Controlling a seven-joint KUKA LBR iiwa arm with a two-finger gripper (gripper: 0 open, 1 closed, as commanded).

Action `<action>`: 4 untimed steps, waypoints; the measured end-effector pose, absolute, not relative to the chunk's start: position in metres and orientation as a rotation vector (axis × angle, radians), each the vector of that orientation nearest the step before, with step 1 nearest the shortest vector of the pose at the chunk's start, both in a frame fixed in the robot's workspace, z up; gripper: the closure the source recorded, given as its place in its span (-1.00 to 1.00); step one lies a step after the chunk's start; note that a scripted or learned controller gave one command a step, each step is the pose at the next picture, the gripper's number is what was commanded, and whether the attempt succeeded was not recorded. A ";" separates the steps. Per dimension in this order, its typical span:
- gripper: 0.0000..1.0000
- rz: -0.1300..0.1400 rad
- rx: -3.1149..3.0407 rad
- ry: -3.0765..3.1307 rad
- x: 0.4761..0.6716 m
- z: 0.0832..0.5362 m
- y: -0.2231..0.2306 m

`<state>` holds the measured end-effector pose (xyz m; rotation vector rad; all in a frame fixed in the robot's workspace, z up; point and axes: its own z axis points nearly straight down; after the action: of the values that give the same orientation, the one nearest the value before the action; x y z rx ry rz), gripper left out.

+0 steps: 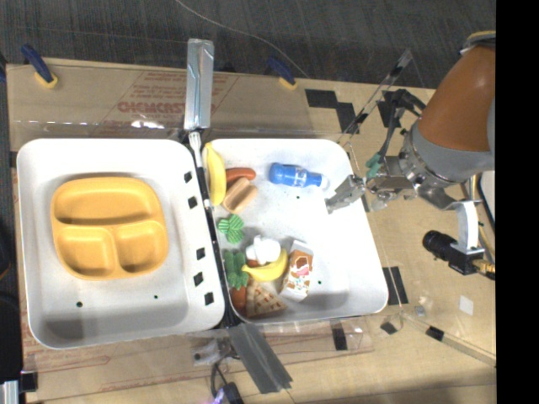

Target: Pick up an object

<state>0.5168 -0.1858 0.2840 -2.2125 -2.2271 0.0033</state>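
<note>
The bench carries two shallow white bins side by side, split by a central divider. The left bin (34,251) holds a yellow compartment tray (108,225) lying flat near its centre; it plays no part in a pick unless chosen as the target. The right bin (358,263) holds all the small candidates, and most are crowded against the divider along the bin's 9 o'clock edge: a banana (215,178) at the 10 o'clock corner, a hot dog (239,189) touching it, a green leafy piece (229,226) below these, and toward 7 o'clock a tight heap of a second banana (268,268), a white item (264,249), a small carton (299,276) and a waffle-like piece (261,300). Such packing leaves little room for fingers to pass either side of one item. The blue bottle (296,176) lies on its side near 12 o'clock of the bin, well apart from the clusters, with bare floor around it; in judgement it is the most accessible target. The gripper (345,195) sits at the bin's 3 o'clock rim, reached in from the right, with the orange-banded wrist (455,99) behind it. Nothing is visible between its fingers, but whether they are spread or together cannot be told at this slant. The gripper is near the bottle yet not over it, so the pick has not begun; an approach toward 10 o'clock from the tool would likely be needed. A cylinder on its side may roll if contacted off-centre.
</note>
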 end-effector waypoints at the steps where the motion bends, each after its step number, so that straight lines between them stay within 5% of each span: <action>1: -1.00 0.014 -2.372 -2.039 0.577 0.155 -0.194; 2: -1.00 0.000 -2.242 -2.199 0.567 0.204 -0.164; 3: -1.00 0.003 -2.295 -2.139 0.562 0.187 -0.109; 4: -1.00 0.004 -2.477 -1.930 0.588 0.180 -0.125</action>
<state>0.5880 -0.1254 0.1800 -2.4775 -1.9299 0.0037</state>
